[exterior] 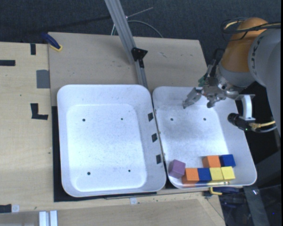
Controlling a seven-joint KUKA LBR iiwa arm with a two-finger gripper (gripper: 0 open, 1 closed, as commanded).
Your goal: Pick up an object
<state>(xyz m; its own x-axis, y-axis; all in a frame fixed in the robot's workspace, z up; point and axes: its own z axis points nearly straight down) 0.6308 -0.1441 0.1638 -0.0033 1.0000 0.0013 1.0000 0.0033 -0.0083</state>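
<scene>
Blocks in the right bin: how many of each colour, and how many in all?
Purple block: 1
Orange blocks: 2
Blue blocks: 2
Yellow blocks: 2
Total: 7, all clustered at the near end of the right bin.

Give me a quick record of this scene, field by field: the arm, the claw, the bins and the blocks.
arm: reaches in from the right
claw: open, over the far end of the right bin, holding nothing
blocks: purple block, orange, blue and yellow ones clustered at the near edge of that bin
left bin: beside it, white
</scene>
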